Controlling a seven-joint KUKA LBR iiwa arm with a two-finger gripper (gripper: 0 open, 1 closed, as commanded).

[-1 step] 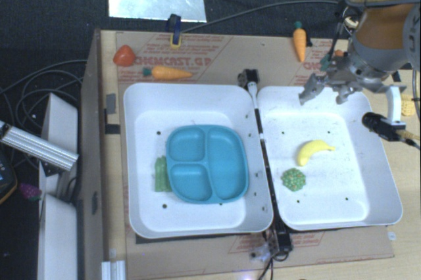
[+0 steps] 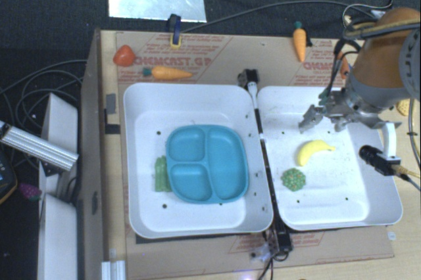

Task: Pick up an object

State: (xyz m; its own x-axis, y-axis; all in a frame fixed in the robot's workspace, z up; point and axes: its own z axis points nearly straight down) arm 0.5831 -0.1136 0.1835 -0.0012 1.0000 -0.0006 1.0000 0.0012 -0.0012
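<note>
Banana (image 2: 313, 152) in right bin (image 2: 342, 216), just below empty end effector (image 2: 325, 121).

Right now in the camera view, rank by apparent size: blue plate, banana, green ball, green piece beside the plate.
1. blue plate, by far the largest.
2. banana.
3. green piece and green ball: too close to rank; the piece is long and thin, the ball round.

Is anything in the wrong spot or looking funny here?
Yes: two carrots and a tomato lie on the cardboard outside the bins. In the left bin, a green piece is wedged beside the blue plate, not on it. The banana and broccoli sit normally in the right bin.
</note>
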